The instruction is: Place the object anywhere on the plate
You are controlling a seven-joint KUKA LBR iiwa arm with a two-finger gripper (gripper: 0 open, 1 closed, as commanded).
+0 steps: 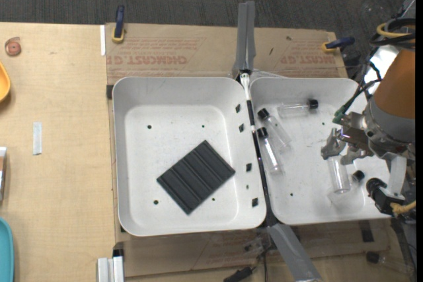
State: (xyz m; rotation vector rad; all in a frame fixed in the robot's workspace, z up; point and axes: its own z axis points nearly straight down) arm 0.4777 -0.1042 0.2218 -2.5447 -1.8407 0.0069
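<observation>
A dark grey ribbed plate (196, 176) lies tilted on the floor of the left bin (132, 92). Several clear vials with black caps are in the right bin (297, 211): one (293, 109) near the back, two (269, 154) along the left wall, and one (340, 178) near the right side. My gripper (341, 146) hangs over the right part of the right bin, just above that right-hand vial in the picture. I cannot make out whether it touches the vial.
A grey divider bar (246, 43) runs between the bins at the back. Blue and yellow clamps (119, 23) hold brown cardboard under the bins. The wooden bench (53, 175) stretches out to the left, with a small clear piece (37, 139) on it.
</observation>
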